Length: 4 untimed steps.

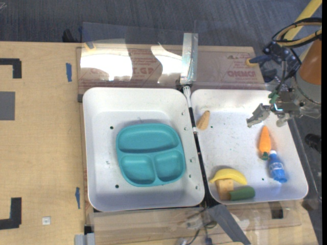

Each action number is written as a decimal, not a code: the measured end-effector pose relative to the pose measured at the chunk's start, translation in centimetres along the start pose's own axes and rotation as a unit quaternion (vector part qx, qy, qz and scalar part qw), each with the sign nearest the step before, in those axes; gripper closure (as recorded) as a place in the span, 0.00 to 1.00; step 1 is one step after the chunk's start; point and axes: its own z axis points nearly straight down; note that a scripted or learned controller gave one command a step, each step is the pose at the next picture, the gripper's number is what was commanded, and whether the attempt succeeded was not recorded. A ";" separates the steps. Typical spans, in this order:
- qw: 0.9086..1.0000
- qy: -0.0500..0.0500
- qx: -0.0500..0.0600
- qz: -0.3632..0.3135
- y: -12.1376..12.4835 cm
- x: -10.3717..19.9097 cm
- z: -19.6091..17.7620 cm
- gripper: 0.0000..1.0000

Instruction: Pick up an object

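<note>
My gripper [268, 119] hangs over the right bin [232, 142] near its back right, open, with nothing between its fingers. Just below it lies an orange carrot [264, 141], pointing up toward the gap between the fingers. A small blue bottle [277, 168] lies next to the carrot's green end. At the bin's front sit a yellow banana [228, 175], a tan block [224, 188] and a green pickle [241, 193], bunched together. A tan bread stick [203, 120] rests by the bin's left wall.
The left bin [97, 137] holds a teal divided plate [149, 153]. A clear plastic panel [153, 60] and a metal post [189, 57] stand behind the bins. Cables [294, 32] loop above the arm at the right.
</note>
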 end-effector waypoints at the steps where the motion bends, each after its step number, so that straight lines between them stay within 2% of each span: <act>1: 0.999 0.001 0.005 -0.039 0.5 -6.1 9.8 0.00; 2: 1.000 -0.001 -0.002 -0.007 1.0 -4.7 14.6 0.00; 3: 1.000 -0.002 -0.006 -0.006 1.1 -4.8 13.4 1.00; 4: 0.999 -0.001 -0.003 0.034 -1.6 -1.1 14.6 1.00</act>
